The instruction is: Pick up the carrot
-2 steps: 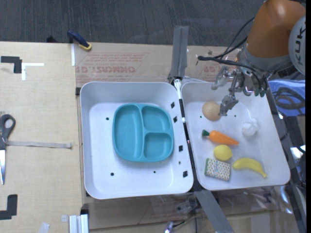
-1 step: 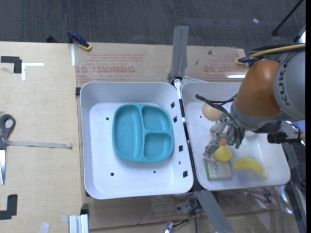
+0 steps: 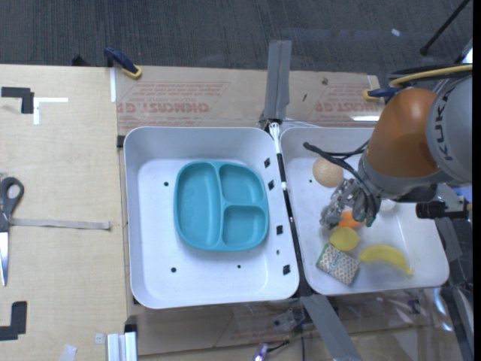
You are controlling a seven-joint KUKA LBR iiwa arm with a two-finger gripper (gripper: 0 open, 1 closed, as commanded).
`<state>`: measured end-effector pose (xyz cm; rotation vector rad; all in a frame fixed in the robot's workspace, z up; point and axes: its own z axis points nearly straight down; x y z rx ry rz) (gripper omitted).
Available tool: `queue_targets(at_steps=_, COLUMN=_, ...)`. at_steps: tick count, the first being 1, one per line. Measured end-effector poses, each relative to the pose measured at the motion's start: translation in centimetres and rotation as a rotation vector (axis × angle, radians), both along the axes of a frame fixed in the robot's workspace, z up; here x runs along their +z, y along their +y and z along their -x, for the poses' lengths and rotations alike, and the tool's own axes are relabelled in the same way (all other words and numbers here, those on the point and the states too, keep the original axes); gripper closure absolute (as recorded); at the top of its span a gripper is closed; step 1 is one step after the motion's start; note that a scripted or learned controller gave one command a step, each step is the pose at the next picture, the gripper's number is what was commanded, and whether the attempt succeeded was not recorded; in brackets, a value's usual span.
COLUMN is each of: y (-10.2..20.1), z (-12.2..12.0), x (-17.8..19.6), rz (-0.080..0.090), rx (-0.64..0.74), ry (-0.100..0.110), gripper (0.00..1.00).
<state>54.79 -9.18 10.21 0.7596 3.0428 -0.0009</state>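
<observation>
Over the shallow white right bin [image 3: 425,273], the grey-and-orange arm's two-finger gripper [image 3: 347,210] hangs low, whether clenched I cannot tell, touching the small orange carrot [image 3: 348,219] just above a yellow round fruit [image 3: 344,238].

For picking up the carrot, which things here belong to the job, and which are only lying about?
Belong to the job:
- small orange carrot
- two-finger gripper, right above it

Lying about:
- teal divided plastic tray
- beige egg-shaped object
- yellow round fruit
- yellow banana
- patterned square sponge
- scissors
</observation>
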Motion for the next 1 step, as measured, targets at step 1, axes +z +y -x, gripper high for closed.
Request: queue_targets(at_steps=1, y=7.23, z=-2.3, x=9.04, rz=-0.002, rx=-0.255, ry=0.0, gripper=1.0)
